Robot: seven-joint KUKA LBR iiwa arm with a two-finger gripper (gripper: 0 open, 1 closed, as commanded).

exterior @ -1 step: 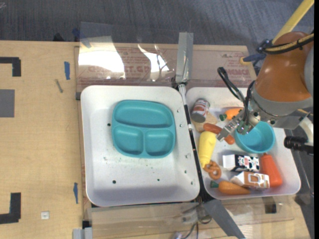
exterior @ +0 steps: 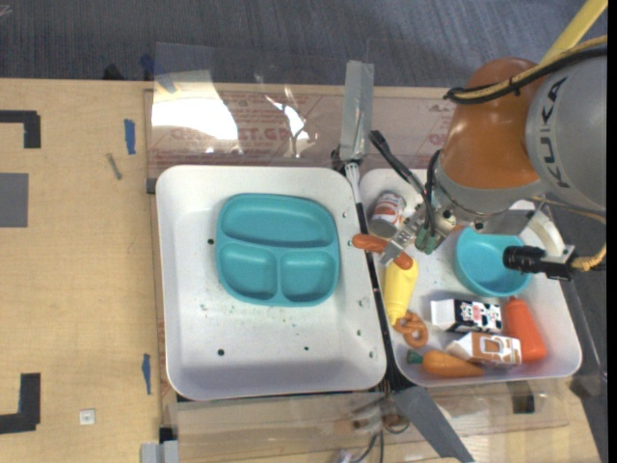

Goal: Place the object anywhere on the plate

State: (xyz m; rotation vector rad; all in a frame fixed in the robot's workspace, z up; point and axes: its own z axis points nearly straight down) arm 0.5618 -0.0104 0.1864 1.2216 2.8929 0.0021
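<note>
Reaching in from the right with the arm (exterior: 501,143) and hanging the pincer (exterior: 413,241) low over the left part of the right bin (exterior: 562,350). Not being able to tell the state of the pincer, open or closed, because of the wrist covering it from above.

Seeing a sausage (exterior: 371,244), orange-red, just left of the pincer, lying across the edge between the two bins and seeming to reach the pincer tip; not being able to tell about any real grip on it. Not lying on the plate (exterior: 280,249) yet. Finding the plate, teal with three compartments, well to the left of the pincer, lying flat in the middle of the left bin (exterior: 193,287), apart from the sausage.

Seeing a small can (exterior: 388,210) just beside the pincer, to the left and a little farther back. Seeing a yellow bottle (exterior: 400,292) just in front of the pincer, toward the lower edge of the view, and after it a pretzel (exterior: 413,328) and a carrot (exterior: 445,363) still farther in that direction. Finding a teal bowl (exterior: 487,263) near the pincer on the right side, partly under the arm. Seeing two cartons (exterior: 479,313) to the right and front of the pincer, between the bowl and the carrot, and an orange bottle (exterior: 525,331) just beside them, farther right. Carrying both bins on the wooden table (exterior: 67,258).
</note>
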